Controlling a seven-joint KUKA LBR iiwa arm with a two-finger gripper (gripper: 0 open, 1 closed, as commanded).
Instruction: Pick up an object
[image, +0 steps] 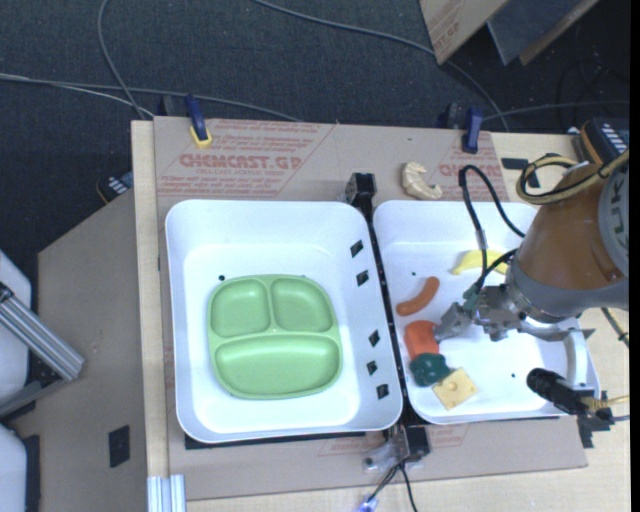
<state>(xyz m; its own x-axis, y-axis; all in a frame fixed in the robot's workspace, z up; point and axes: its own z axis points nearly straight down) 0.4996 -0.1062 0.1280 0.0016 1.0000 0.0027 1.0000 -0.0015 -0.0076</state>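
Camera view, looking down at a slant on your bench: two shallow white bins sit side by side on a brown board. The left bin (185, 300) holds a pale green divided plate (275, 335), lying flat near the bin's middle, with two small compartments at the top and one long one below.

The right bin (410, 225) holds the loose things you might pick up. An orange sausage-shaped piece (418, 295) lies tilted near the bin's left side. Below it sits a red-orange block (420, 338), with a dark green lump (430, 370) touching its lower edge, and a yellow flat square (455, 388) just beside the green lump on the right. A yellow piece (466, 263) lies further up, partly hidden behind cables.

Your arm (565, 250) reaches in from the right, its orange band above the grey wrist. The gripper (462, 318) hangs low over the right bin, just right of the red-orange block. You cannot tell how its jaws stand; the metal parts blur together there, and nothing is visibly held.

Outside the bins, a cream-coloured curved object (421, 180) rests on the board above the right bin.
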